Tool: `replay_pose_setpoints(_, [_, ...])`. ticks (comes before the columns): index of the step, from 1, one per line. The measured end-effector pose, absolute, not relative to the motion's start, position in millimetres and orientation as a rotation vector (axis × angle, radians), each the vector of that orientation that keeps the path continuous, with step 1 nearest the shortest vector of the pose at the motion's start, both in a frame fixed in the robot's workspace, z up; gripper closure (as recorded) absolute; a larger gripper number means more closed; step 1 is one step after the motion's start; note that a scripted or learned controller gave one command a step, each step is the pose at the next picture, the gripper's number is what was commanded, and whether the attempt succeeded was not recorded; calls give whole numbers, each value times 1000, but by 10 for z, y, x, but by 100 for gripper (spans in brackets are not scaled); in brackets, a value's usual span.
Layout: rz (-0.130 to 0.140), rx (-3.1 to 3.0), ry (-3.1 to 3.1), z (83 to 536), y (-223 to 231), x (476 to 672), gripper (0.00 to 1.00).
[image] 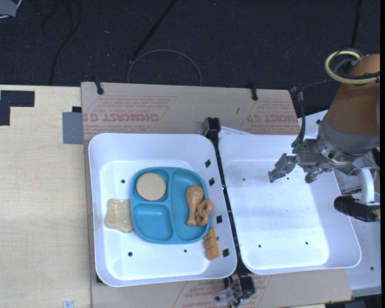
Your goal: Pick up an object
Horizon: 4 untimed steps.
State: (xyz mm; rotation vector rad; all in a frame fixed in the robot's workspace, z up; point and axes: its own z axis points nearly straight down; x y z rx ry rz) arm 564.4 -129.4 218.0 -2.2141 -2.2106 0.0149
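In the left bin [109, 153] lies a blue divided plate [155, 226]. On it are a round tan disc [151, 186] and a tan pretzel-shaped piece [197, 205]. A pale beige slice [119, 215] rests against the plate's left edge. By the plate's lower right corner lies a small tan chunk [211, 244]. My gripper [296, 172] hangs over the upper right part of the right bin [276, 236], far from all these pieces. It is open, with nothing between its spread fingers.
A black divider [223, 201] runs between the two bins. Both sit on a cardboard sheet [179, 111] over a pale wooden bench [32, 197]. The arm's grey body [353, 117] stands at the right bin's far right corner.
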Motion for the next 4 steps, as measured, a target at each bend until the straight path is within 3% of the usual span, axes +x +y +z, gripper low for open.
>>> replay_pose_setpoints(1, [2,-2220,-2221,2258,-1295,5671,0])
replay_pose_setpoints(3, [7,-2217,-2216,994,-1261,5693,0])
replay_pose_setpoints(4, [4,-2221,-2215,865,-1253,5686,0])
